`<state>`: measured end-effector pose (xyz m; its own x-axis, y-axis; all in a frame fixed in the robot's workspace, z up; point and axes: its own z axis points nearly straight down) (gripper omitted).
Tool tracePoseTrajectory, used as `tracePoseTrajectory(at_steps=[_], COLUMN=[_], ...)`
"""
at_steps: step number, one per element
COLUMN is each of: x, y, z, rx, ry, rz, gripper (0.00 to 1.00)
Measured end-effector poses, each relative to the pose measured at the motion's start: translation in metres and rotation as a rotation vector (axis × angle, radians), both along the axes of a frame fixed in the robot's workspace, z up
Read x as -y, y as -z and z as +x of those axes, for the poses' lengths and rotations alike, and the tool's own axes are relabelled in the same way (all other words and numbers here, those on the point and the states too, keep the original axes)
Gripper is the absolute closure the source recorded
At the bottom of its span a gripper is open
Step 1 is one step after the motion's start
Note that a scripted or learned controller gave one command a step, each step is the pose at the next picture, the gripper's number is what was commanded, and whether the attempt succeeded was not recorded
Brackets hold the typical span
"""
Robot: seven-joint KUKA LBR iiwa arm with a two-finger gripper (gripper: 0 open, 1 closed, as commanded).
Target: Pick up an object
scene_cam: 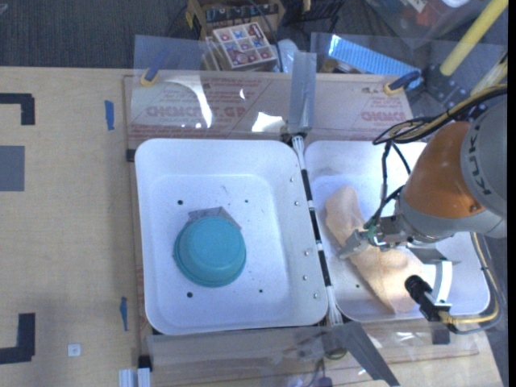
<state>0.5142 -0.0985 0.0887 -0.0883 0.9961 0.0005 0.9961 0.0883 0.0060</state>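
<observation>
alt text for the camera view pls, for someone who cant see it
A grey robot arm with an orange band reaches from the right into the right white bin, its gripper low over a pale tan, soft-looking object lying there. In the left white bin, a teal bowl sits upside down beside a small grey scrap.

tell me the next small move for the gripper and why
Probably a short descent onto the tan object in the right bin. The gripper sits low at that object's edge, and nothing shows between its fingers.
</observation>
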Motion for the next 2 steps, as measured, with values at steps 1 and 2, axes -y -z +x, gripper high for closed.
tracePoseTrajectory(at_steps=[1,2], x=[0.001,-0.012], y=[-0.011,-0.127], z=[0.001,0.047], rx=[0.006,-0.002], ry=[0.003,-0.458], rz=[-0.001,-0.004], gripper=[1.00,1.00])
